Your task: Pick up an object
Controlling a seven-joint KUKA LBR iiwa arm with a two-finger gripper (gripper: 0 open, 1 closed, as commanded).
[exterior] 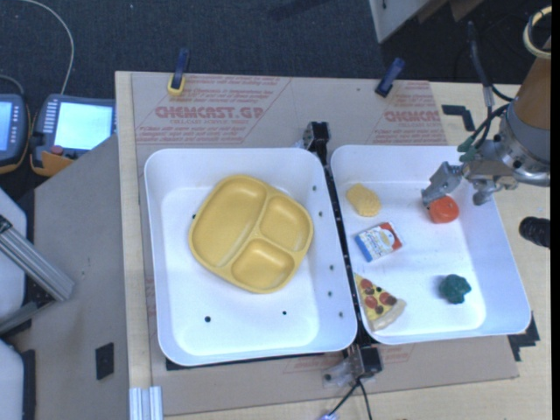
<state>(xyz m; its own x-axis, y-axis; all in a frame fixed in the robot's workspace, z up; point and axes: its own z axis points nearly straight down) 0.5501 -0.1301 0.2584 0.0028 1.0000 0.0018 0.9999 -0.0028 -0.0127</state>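
We are seeing the tool (pixel 461 185) hanging over the right bin (pixel 499 261), at about two o'clock in the view, with its two fingers spread apart; one finger (pixel 437 185) is pointing down toward the left and the other is sitting near the bin's right rim. Nothing is sitting between the fingers. A red tomato (pixel 444 209) is lying in the bin just below the left finger, at the tool's seven o'clock; whether the finger is touching it we cannot tell.

Moving outward within the same bin, a yellow lump (pixel 364 200) is resting at the tool's nine o'clock, near the bin's left wall. A small packet (pixel 378 241) with blue and red print is lying at eight o'clock from the tool, near the bin's middle. A green broccoli piece (pixel 454 288) is sitting at six o'clock, well apart from the tool. A pizza slice (pixel 380 301) is lying in the bin's near left corner.

In the left bin (pixel 175 261), at nine o'clock and well apart, a yellow divided plate (pixel 252 233) is lying flat. Both bins are sitting side by side on the tabletop (pixel 140 121).
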